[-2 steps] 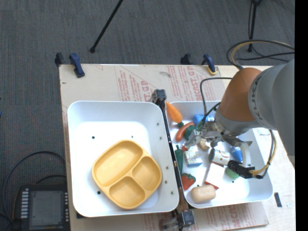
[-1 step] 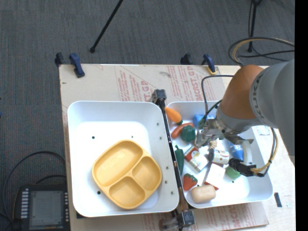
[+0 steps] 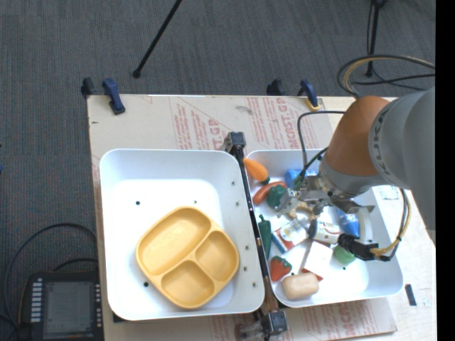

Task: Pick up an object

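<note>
The right bin (image 3: pixel 384 279) holds a heap of small toy items: an orange piece (image 3: pixel 255 168) at the upper left corner, a strawberry (image 3: pixel 280 267) and a tan bun (image 3: pixel 301 285) near the front wall, a white card (image 3: pixel 318 259), plus green, blue and red pieces too small to identify. The arm (image 3: pixel 370 144) covers the bin's upper right part. The gripper (image 3: pixel 304 203) sits low over the heap's middle; finger opening and any grasp cannot be determined, because clutter and wrist mask the tips. The left bin (image 3: pixel 128 172) holds a yellow three-compartment tray (image 3: pixel 188 257).
</note>
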Action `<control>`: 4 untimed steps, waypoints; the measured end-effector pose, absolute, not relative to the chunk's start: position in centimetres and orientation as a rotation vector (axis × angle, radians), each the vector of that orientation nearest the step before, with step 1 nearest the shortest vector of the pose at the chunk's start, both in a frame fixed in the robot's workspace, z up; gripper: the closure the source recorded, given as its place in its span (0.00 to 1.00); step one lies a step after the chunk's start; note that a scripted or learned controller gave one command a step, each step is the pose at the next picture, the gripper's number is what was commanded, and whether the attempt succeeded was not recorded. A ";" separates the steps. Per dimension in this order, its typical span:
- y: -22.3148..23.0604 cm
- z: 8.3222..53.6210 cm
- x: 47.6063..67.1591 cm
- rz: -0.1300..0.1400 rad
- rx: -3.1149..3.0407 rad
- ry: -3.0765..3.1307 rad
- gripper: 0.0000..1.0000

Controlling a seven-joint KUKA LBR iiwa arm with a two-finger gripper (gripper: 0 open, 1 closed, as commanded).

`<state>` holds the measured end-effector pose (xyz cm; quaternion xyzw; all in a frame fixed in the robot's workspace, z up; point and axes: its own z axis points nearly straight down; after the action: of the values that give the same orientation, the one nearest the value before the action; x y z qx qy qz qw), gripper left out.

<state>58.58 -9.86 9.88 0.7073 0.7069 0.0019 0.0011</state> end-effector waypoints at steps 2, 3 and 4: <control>-9.8 10.6 58.6 0.002 2.226 2.220 0.00; -9.9 11.3 58.6 -0.001 2.229 2.224 1.00; -9.9 11.3 58.6 -0.001 2.230 2.223 0.00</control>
<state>58.60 -9.85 11.32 0.7083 0.7060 -0.0004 -0.0035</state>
